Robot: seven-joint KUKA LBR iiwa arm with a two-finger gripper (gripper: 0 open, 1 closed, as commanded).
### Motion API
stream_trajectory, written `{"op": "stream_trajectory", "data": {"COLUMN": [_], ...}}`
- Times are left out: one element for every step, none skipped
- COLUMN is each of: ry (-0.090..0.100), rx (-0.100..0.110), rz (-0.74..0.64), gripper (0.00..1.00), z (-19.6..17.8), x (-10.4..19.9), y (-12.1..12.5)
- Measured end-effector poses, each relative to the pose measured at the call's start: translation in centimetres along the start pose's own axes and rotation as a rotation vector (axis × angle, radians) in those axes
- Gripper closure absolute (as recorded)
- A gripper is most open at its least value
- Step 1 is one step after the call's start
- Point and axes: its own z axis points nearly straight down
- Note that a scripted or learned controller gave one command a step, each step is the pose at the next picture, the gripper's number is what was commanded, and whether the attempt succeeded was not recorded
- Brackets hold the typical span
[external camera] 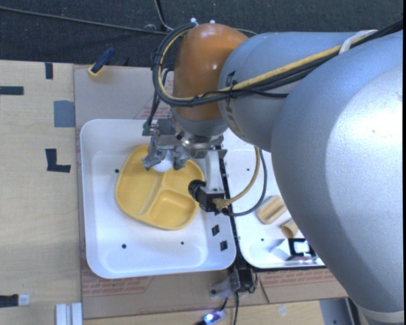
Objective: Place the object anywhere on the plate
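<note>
While the grey arm reaches in from the right, these points hold:

Pincer: the two-finger metal gripper (164,160) hangs low over the far part of the plate, its grey fingers (151,158) spread a little to either side of a small white thing.

Hold: the small white rounded object (162,163) sits between the fingertips; whether they press on it or merely flank it, I cannot tell.

Object's place: it is above or on the far edge of the plate, near the plate's far-right compartment; contact with the plate cannot be made out.

Plate: the yellow plastic divided plate (155,195) lies in the left bin, slightly toward that bin's far side, with raised ridges parting it into compartments.

Left bin: the shallow white left bin (149,256) carries the plate; a few small dark dots mark its floor.

Wrist: the orange band (201,63) sits right above the gripper, with black and yellow cables (164,73) looping around it.

Arm: the large grey arm (325,141) fills the right side and covers much of the right bin.

Right bin: the shallow white right bin (257,249) shows its near-left corner; a tan block-like piece (271,210) lies in it, just beside the arm.

Bench: the pale wooden bench top (27,215) extends left, bearing dark blue tape marks (54,161).

Far edge: a small blue and yellow item (101,62) lies at the far-left corner of the brown sheet under the bins.
</note>
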Motion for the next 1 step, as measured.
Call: {"op": "stream_trajectory", "data": {"ry": [0.001], "rx": [-0.003], "rz": [-0.001], "gripper": [1.0], "z": [-2.21], "x": [4.86], "y": [-2.29]}}
